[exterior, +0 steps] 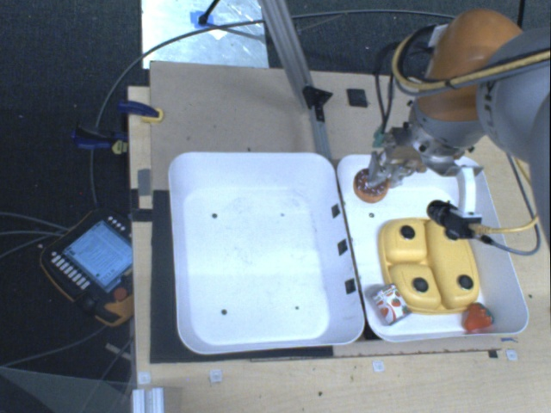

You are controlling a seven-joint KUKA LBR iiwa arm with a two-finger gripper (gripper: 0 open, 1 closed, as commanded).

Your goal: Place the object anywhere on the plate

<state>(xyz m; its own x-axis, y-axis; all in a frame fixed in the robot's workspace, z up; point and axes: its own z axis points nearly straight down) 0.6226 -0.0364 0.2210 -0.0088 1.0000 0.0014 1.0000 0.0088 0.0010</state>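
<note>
Camera view: task looks barely begun. The pincer [379, 177] is low over the far-left corner of the right bin [508, 274], right at a small brown round object [371, 193]; whether it pinches it or is spread, I cannot tell. The yellow sectioned plate [430, 265] lies in the same bin, near the object but apart, nothing resting on it. Lift and carry to the plate remain. Also in that bin: a red-and-white can [388, 304] and an orange-red item [476, 317]. Left bin [250, 248] shows bare white floor.
</note>
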